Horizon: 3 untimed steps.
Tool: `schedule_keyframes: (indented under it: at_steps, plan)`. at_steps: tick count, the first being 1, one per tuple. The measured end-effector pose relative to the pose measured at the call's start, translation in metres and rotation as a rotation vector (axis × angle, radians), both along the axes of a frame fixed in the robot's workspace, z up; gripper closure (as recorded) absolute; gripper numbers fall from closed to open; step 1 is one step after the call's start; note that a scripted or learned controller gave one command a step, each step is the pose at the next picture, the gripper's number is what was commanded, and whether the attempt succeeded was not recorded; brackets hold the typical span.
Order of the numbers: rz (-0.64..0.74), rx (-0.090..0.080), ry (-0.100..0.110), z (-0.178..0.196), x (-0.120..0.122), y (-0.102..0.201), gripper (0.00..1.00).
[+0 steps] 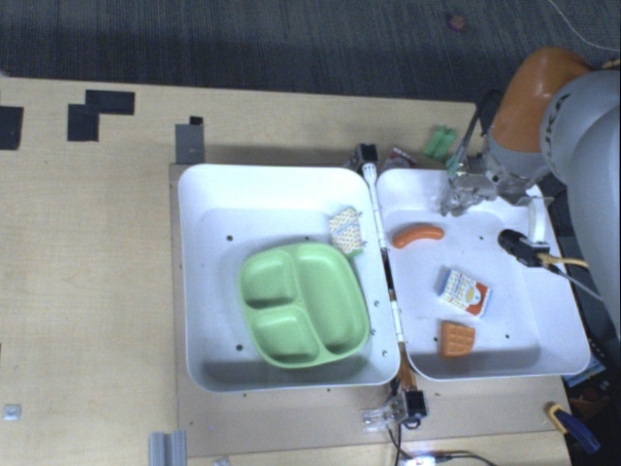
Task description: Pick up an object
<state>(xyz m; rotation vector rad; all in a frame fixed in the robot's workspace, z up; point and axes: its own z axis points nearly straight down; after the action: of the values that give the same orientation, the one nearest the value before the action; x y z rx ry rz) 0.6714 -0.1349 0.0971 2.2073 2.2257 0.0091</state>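
No lettering could be read; the small printed carton, just above the waffle, was too blurred.

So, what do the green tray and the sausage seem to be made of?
The green tray looks like moulded plastic with a matte finish: uniform colour, rounded compartments. The sausage seems to be a smooth plastic or rubber toy with an even orange-red colour; which one is unclear.
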Motion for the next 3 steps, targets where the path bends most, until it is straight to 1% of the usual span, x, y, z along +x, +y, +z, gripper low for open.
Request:
schedule_keyframes:
  at_steps: [1, 2, 3]
  plan:
    - [-0.005, -0.001, 0.003, 0.070, -0.002, -0.062, 1.00]
    - [-0.005, 0.000, 0.004, 0.070, -0.002, -0.061, 0.00]
    - [-0.003, 0.001, 0.004, -0.012, -0.001, 0.010, 0.00]
